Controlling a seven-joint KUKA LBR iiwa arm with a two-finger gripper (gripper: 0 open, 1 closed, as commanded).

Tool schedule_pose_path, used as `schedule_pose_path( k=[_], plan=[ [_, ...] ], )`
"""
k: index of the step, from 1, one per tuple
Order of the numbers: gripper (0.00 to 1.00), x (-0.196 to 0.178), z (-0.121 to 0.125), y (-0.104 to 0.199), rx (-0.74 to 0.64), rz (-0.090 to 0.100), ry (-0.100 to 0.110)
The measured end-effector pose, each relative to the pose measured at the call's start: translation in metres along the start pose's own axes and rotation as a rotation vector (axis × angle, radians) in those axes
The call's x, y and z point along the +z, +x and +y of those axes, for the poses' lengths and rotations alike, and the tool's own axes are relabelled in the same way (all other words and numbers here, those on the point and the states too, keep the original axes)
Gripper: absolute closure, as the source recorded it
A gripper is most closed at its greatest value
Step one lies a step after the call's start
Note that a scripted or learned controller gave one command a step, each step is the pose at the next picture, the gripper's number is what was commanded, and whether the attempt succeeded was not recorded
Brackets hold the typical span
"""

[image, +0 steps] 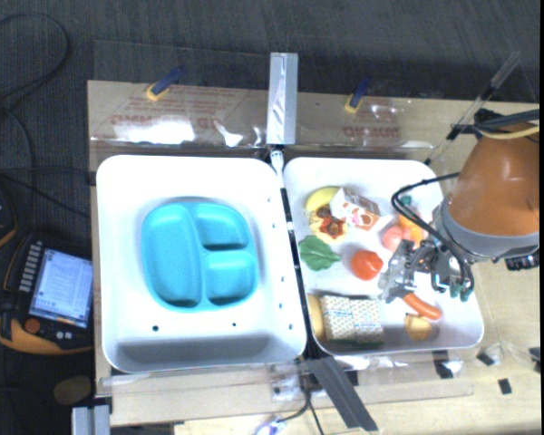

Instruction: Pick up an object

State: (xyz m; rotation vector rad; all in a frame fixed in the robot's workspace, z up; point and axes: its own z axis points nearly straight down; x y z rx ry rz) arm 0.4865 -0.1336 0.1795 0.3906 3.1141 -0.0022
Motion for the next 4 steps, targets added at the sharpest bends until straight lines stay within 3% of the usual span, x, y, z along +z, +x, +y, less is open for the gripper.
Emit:
schedule_pose_path(
  k=[1,2,3,4],
  plan=[
    [1.00,0.029,0.001,0.003,-0.072,0.004,0.000],
    [1.00,0.081,0.019,-0.072,-0.222,0.002,-0.001],
    [1.00,-0.124,0.029,0.008,-0.164,0.000,-0.003],
    [1.00,-0.004,0.116,0.032,0.238,0.004,-0.001]
  ],
)
